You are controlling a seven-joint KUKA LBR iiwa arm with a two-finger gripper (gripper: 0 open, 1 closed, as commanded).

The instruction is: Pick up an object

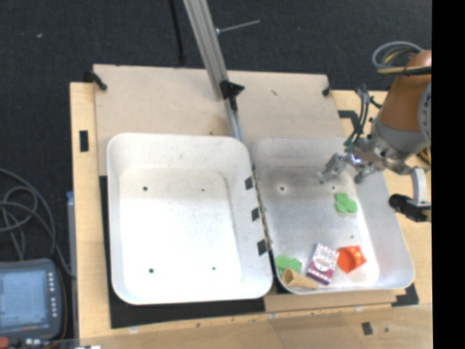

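- Bench [167,97]: pale, matt board, like bare wood.
- Left bin [182,220]: white plastic, smooth, speckled with dark scuffs.
- Right bin [305,195]: duller, greyed plastic.
- Slanted rail [205,31]: ribbed, silvery metal.
- Floor [73,20]: dark, rough carpet.

Gripper: my grey two-finger gripper [336,169] hangs over the right white bin [305,195], holding nothing that I can see.
Objects: green lump [346,204]; orange block [351,259], purple-white box [322,263].

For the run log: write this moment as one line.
two-finger gripper: above right white bin, holding nothing | small green object: loose, below it | pick: not done
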